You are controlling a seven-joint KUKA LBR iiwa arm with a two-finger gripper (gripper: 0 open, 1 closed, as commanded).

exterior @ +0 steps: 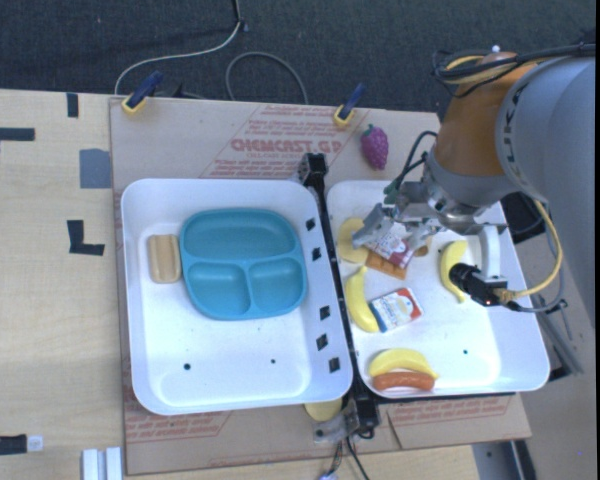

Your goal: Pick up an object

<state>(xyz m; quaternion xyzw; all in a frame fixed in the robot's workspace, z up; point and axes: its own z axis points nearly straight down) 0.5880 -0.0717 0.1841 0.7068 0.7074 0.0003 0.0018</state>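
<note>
**Gripper low over packet, right bin**

Gripper [395, 230] sits low in the right bin [520, 353], over an orange-and-white snack packet [392, 253]; finger spread hard to tell, contact unclear. Packet lies near bin's back left, beside a banana [358, 301] and a small carton [395, 309]. Another banana [451, 266] right of packet. Hot dog [402, 370] at front. Left bin [150, 368] has teal tray [244, 263], cracker [163, 258].

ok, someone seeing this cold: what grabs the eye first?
The grey-and-orange arm coming in from the right, its gripper low over a cluster of items in the right bin. Next, the big blue divided plate in the left bin, a small tan block beside it. Purple grapes lie on the cardboard behind the bins.
</note>
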